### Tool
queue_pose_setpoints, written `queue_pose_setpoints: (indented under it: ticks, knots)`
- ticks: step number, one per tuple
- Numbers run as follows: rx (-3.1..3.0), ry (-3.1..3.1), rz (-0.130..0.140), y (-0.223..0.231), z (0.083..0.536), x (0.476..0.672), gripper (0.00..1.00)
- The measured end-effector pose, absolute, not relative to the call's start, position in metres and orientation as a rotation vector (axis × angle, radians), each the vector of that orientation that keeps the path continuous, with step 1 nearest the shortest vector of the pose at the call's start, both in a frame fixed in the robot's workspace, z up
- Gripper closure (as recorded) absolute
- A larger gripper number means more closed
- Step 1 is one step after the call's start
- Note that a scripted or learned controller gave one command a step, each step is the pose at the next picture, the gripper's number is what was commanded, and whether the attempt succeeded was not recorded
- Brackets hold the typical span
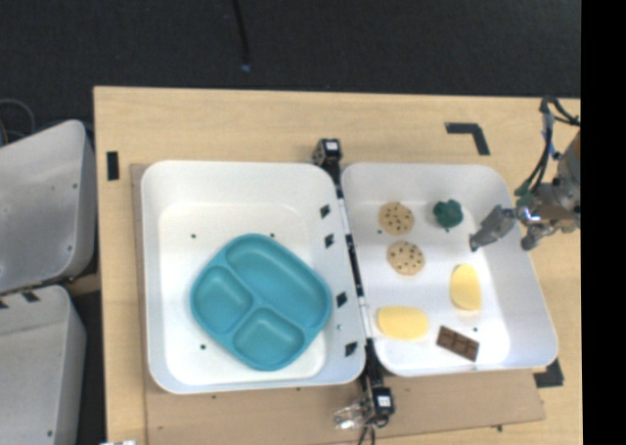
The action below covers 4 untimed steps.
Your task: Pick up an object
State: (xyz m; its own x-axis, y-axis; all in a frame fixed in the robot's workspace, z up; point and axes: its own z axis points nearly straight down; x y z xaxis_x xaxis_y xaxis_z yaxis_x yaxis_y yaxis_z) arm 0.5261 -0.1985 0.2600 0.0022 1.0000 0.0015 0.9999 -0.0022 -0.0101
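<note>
From my seat I see the gripper (509,228) reaching in low over the right bin's (523,335) right edge, its two fingers spread apart with nothing between them. Nearest to it lies the yellow oval piece (466,288), long axis running roughly up and down the view (a green lump (448,214) sits just left of the fingers).

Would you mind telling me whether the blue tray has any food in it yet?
Empty: the tray's three compartments show bare blue, and the cookies lie in the other bin.
</note>
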Motion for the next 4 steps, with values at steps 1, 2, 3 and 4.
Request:
queue_pose_setpoints:
  ticks: [1, 2, 3, 4]
  knots:
    - [-2.221, -2.224, 0.0, -0.198, 0.266, 0.528, 0.0]
    - [-2.222, -2.219, 0.004, -0.202, 0.217, 0.519, 0.0]
    - [-2.223, -2.219, 0.005, -0.209, 0.165, 0.527, 0.0]
    - [-2.226, -2.214, 0.004, -0.208, 0.105, 0.534, 0.0]
